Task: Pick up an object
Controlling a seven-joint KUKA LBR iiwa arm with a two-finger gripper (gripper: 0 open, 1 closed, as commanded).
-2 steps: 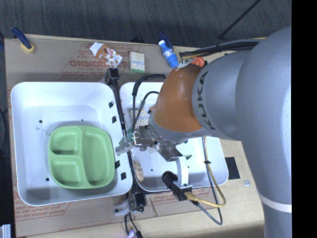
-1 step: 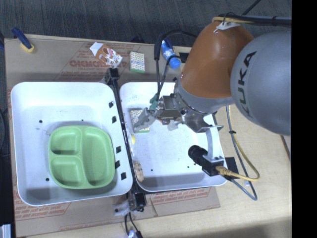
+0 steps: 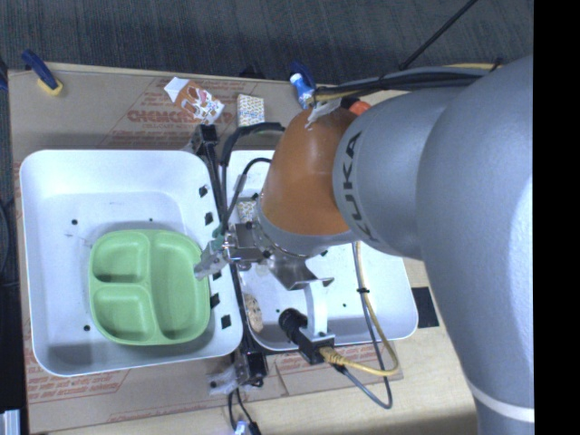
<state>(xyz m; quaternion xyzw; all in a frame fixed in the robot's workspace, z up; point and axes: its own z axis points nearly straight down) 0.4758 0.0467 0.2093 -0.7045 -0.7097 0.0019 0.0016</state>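
A light green divided plate (image 3: 148, 285) lies in the left white bin (image 3: 54, 179), toward its front. My arm reaches in from the right, and its orange band and wrist cover most of the right bin (image 3: 385, 311). The gripper (image 3: 215, 256) points down over the wall between the two bins, just off the plate's right edge. A small brownish object (image 3: 254, 313) shows in the right bin near its front left corner, below the wrist.
Black cable and clips run along the divider (image 3: 217, 198) between the bins. A yellow cable (image 3: 367, 365) loops over the right bin's front edge. Printed cards (image 3: 195, 101) and clamps (image 3: 41, 72) lie on the cardboard behind the bins.
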